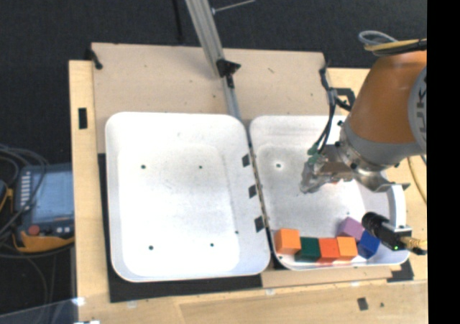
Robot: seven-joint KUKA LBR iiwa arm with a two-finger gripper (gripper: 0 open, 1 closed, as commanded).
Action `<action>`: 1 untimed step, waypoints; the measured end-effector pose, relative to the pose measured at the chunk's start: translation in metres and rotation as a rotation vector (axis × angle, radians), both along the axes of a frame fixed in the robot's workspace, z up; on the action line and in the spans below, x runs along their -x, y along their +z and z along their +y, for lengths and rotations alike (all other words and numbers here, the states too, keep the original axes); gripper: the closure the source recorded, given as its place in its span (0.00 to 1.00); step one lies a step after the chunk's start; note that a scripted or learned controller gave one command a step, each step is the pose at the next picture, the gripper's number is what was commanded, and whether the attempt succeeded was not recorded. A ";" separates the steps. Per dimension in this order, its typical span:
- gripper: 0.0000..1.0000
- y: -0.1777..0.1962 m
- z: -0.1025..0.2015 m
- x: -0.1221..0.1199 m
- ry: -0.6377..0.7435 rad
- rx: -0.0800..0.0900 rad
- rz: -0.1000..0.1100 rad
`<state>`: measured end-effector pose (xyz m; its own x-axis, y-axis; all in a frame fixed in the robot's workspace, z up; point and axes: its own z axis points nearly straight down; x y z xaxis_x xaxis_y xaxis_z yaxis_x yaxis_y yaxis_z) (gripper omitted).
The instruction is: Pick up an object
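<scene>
Above the right bin, the grey arm with its orange band reaches in from the right side of the view. The hand hangs over the bare middle of that bin's floor. Its fingers are small and blurred, so their opening cannot be told, and no object is visible between them.

The objects lie well apart from the hand, along the near wall of the right bin. From left to right the row reads: an orange block, a green block, a second orange block, and a lighter orange block. These four sit side by side, touching or nearly so. A blue block lies just beside the end of the row, and a purple block rests just behind it, toward the arm.

The left bin sits beside the right bin on the worktop. A metal rail slants down from the top of the view toward the gap between the bins.
</scene>
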<state>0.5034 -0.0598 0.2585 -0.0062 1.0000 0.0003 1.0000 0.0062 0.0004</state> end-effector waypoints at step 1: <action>1.00 -0.004 0.042 -0.002 -0.001 0.000 0.001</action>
